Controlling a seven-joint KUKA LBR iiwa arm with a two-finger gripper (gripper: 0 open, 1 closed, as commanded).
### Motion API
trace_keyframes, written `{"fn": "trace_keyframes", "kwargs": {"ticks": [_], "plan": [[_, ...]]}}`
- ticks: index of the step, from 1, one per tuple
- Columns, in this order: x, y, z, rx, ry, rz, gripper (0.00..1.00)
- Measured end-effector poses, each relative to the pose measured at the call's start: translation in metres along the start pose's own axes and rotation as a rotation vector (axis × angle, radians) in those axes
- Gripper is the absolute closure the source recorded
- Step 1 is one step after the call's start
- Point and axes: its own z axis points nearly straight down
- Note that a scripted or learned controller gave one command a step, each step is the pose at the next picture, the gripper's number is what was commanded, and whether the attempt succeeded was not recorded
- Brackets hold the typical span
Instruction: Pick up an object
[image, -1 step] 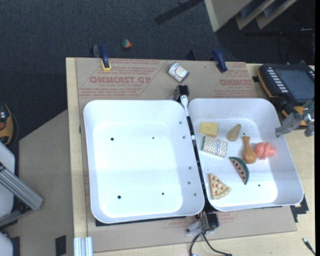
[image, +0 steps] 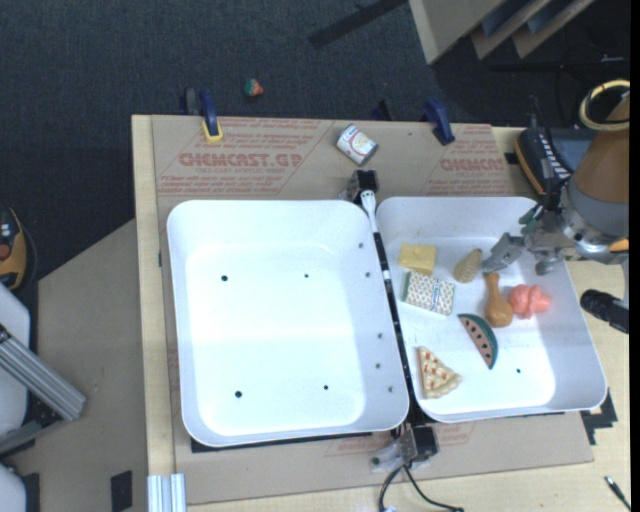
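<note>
Two shallow glossy white plastic bins (image: 290, 240) on a cardboard-topped desk (image: 300, 155), six small toy foods in the right bin, grey metal gripper (image: 520, 250) over a tan drumstick (image: 496, 300), finger state unclear

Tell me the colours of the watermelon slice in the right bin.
Red flesh with a green rind: the watermelon slice, seen in the camera view.

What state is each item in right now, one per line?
end effector: low over the right bin, beside the potato-like piece, nothing visibly held
right bin: holds six toy foods
left bin: white floor bare
pizza slice: lying flat
watermelon slice: lying flat
small carton: on the bench behind the bins
</note>
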Motion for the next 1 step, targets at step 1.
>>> {"fn": "trace_keyframes", "kwargs": {"ticks": [1], "plan": [[-0.0302,0.011,0.0287,-0.01,-0.007,0.006,0.0]]}}
